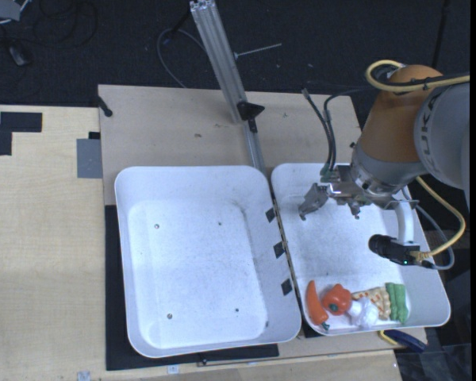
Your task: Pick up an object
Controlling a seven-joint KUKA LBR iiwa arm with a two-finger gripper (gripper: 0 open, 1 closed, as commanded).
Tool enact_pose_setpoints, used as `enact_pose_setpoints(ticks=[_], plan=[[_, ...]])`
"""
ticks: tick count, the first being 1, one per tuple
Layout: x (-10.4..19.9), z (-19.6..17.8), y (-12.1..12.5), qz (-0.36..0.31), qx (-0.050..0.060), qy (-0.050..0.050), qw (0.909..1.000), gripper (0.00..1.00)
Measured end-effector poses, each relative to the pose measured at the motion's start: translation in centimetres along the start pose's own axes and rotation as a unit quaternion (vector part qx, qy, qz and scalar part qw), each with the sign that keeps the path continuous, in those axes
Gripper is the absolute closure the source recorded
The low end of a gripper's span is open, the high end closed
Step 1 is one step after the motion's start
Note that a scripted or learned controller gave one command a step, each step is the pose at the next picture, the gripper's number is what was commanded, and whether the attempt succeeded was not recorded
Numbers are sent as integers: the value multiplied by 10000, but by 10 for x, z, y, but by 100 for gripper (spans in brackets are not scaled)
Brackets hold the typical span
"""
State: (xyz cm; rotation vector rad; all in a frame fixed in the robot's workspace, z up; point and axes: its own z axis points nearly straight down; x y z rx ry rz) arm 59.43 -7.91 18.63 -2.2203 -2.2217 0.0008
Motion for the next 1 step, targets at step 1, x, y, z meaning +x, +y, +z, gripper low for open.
enact_pose_setpoints(ticks=[1], plan=[[26,-48,33,-3,-19,0,10000,0]])
